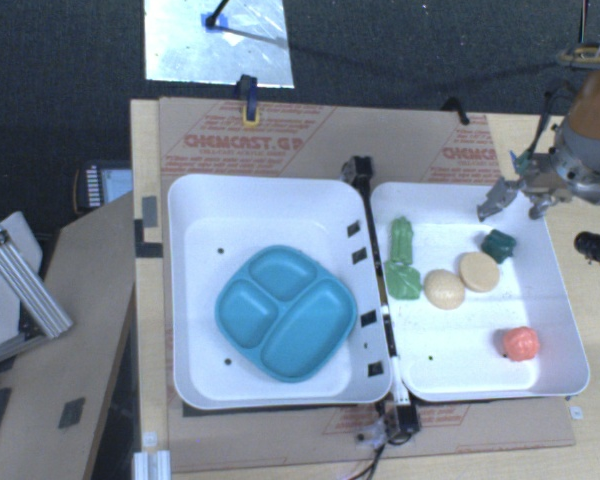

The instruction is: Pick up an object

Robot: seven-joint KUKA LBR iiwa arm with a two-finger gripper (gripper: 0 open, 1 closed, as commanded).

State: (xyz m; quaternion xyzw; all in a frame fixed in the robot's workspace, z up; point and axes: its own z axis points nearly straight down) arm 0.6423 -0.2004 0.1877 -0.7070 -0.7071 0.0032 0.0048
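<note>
Camera view: I see my end effector (517, 200) spread open, empty, just above the dark green block (498, 244).

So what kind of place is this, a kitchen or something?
More likely a robotics lab bench: a robot arm's gripper hangs over two white bins, one holding a blue divided plate, the other toy-like food such as a green piece.
</note>
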